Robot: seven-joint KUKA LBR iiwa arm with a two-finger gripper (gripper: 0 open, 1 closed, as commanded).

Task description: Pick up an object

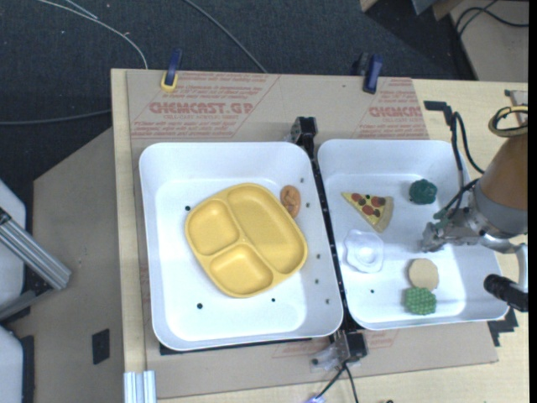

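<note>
- Two white bins sit side by side on the bench (134,225) in the camera view: the left bin (164,300) holds a yellow divided tray (245,238) with a small tan piece (290,198) at its upper right edge, and the right bin (386,154) holds the loose toys.
- Nothing in the task names one item, so any of the toys may serve; the gripper (436,232) hangs low at the right side of the right bin, under the grey arm (508,191) that comes in from the right of the frame.
- Nearest to it, as I judge, is the beige round piece (424,273), just below and a little left of the tool in the frame; the green knobbly piece (419,301) lies directly below that, touching or almost touching it.
- Up the frame from the tool sits the dark green round piece (423,192), near the bin's upper right.
- Farther left lie the pizza slice (370,206), its long axis slanting from upper left to lower right, and a clear cup-like thing (364,251) below it, hard to make out against the white.
- Whether the tool is apart or together I cannot tell: the dark metal parts blur together there, and no toy is seen caught in them.
- Likely next, a short shift down the frame would bring it over the beige piece.
</note>
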